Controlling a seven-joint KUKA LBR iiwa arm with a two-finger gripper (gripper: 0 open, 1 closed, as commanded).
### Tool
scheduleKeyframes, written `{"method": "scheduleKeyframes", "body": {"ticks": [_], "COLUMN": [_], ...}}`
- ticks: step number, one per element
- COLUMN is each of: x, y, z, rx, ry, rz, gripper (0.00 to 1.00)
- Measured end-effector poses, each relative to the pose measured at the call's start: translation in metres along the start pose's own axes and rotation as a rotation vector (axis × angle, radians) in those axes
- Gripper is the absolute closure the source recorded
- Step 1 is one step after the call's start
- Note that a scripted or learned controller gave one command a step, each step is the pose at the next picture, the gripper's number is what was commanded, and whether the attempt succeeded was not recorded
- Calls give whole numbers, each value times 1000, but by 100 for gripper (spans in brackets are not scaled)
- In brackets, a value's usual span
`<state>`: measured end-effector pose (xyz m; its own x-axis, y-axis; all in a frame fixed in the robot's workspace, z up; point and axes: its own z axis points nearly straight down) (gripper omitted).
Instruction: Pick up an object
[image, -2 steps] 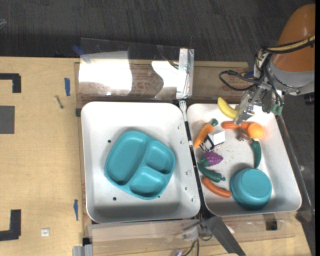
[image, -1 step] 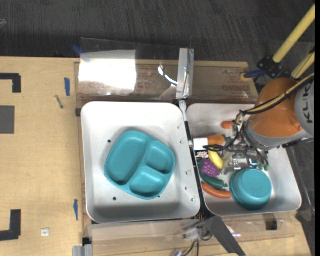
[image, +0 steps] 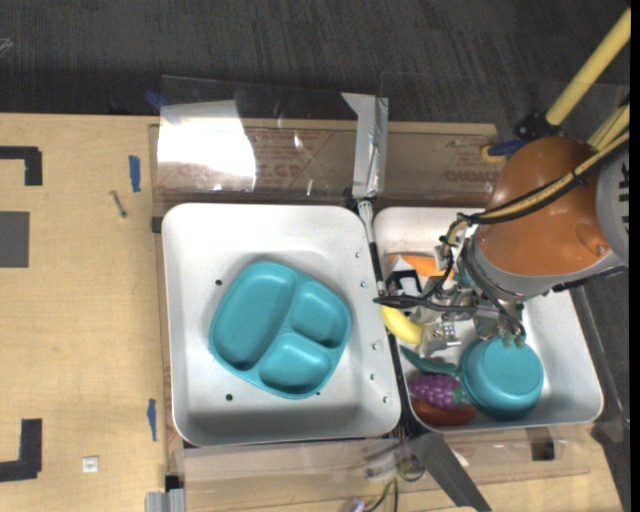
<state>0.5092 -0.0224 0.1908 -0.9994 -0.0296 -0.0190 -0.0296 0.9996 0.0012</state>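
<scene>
My gripper (image: 447, 318) reaches down into the right bin (image: 570, 330), just right of a yellow banana (image: 401, 325). The orange wrist band (image: 545, 215) covers the upper part of that bin. A teal bowl (image: 503, 378) sits at the bin's front, touching the gripper's lower side. Purple grapes (image: 436, 388) and a red piece lie at the front left of the bin. An orange object (image: 421, 266) peeks out at the back left, partly hidden by cables.
The left bin (image: 190, 250) holds a teal divided plate (image: 280, 327). A clear plastic wall (image: 270, 150) stands behind the bins, and a taped divider (image: 367, 150) rises between them. Yellow rods (image: 595, 62) cross the upper right.
</scene>
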Motion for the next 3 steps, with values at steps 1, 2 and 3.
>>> {"method": "scheduleKeyframes", "body": {"ticks": [1,2,3], "x": [-74,-127,-161], "y": [-21,7,8], "z": [-33,-68,-79], "rx": [0,-1,0], "ry": [8,7,8], "rz": [-183,-214,-18], "gripper": [100,100,100]}}
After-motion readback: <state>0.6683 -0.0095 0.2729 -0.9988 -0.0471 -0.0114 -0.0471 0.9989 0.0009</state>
